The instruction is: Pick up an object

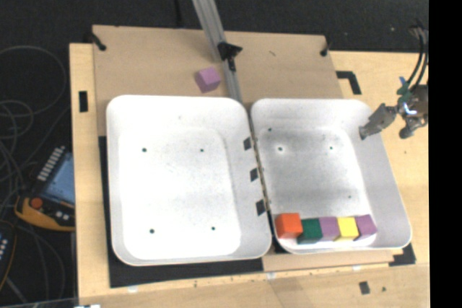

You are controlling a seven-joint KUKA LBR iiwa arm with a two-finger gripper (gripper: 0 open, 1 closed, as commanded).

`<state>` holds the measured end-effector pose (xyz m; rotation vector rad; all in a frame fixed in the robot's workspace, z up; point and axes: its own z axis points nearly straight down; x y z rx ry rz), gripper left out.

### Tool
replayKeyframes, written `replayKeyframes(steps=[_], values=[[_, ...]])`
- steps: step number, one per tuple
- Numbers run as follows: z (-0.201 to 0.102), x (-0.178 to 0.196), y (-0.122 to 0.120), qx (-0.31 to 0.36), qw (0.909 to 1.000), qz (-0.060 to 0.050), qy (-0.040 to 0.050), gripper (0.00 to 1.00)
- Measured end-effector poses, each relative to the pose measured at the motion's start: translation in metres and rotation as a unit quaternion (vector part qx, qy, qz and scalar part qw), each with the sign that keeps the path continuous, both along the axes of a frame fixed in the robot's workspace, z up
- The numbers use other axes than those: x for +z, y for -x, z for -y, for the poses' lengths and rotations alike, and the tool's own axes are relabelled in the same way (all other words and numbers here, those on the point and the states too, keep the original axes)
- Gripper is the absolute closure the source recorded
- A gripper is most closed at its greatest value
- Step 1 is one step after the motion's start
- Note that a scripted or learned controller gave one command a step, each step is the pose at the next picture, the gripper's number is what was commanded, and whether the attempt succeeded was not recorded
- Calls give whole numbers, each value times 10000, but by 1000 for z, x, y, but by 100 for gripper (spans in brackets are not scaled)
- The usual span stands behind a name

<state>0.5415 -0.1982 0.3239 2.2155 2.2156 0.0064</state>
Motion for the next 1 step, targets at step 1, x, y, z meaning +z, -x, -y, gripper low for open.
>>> replayKeyframes(steps=[1], values=[[-31, -13, -12, 20, 10000, -44, -12, 0]])
